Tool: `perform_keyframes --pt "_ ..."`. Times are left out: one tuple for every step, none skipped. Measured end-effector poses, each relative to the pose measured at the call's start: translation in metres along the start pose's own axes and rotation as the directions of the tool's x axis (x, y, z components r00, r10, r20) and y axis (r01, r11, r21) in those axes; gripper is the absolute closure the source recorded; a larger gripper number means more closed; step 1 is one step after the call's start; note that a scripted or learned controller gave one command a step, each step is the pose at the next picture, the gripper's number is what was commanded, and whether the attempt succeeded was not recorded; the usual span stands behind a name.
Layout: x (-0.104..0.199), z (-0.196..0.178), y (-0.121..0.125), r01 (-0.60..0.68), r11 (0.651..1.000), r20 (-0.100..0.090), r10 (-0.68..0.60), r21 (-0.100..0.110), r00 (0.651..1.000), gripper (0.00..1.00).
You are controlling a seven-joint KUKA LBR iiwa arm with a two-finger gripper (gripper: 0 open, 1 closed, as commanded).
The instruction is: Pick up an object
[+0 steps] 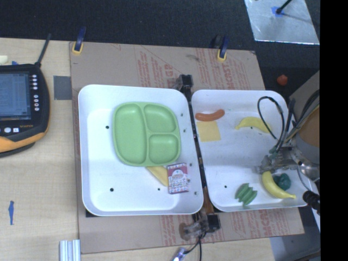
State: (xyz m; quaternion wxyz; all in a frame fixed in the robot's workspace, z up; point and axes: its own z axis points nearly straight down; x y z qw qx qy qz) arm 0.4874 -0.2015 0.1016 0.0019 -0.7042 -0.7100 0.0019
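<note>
My gripper [276, 163] hangs low over the right bin [234, 145], near its right wall, with black cables looping above it. Just below it lie a yellow banana [275, 186] and a small teal object [283, 180]; whether the gripper touches either I cannot tell. A green pea pod [246, 193] lies to the banana's left. Farther back in the same bin are a second yellow banana piece [252, 123], an orange sausage [210, 115] and a flat yellow cheese slice [209, 130].
The left bin [95, 145] holds a green divided plate [145, 133], a small printed carton [178, 178] and a yellow slice [158, 173] partly under the plate. A handheld controller [19, 105] lies at the bench's left edge. Clamps hold the cardboard base.
</note>
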Motion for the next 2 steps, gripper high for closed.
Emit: perform_keyframes --pt "0.055 -0.108 0.059 -0.003 1.000 0.000 0.003 -0.003 1.000 1.00" --pt "0.098 -0.114 0.103 -0.005 1.000 -0.001 0.005 -0.003 1.000 1.00"
